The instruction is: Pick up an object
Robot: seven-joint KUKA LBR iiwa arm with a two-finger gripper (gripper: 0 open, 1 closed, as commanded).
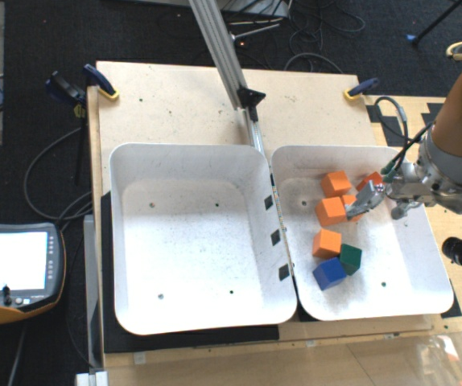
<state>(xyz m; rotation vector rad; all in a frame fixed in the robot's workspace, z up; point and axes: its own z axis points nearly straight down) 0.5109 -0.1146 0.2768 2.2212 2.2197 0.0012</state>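
A pale, speckled bench board point(183, 107) sits over a dark floor strewn with cables, two blue-and-yellow clamps point(98, 81) pinning its far corners. On the board, two shallow white bins stand side by side, their rounded rims touching along the middle. The left bin point(134, 215) is smooth, glossy plastic dusted with fine dark specks. A slim metal rail point(219, 39) runs from the far side down to the seam between the bins. A handheld control pendant point(18, 272) with a bright screen lies on the floor, well to the left of the left bin.

In the right bin point(424, 288), a cluster of small matte blocks gathers near the middle. Three orange cubes point(336, 183), point(332, 211), point(326, 243) line up from far to near; a dark green block point(350, 257) and a blue cube point(328, 273) touch at the near end of the row. Another orange block point(372, 182) shows just beyond the gripper.

The grey arm reaches over the right bin's right rim, and its gripper point(358, 206) hangs low just beside the middle orange cube, at its right face. Whether the claw is spread or closed cannot be told from this angle, and no block is seen between the fingers.

The near right corner of the right bin, away from the cluster, offers bare floor.
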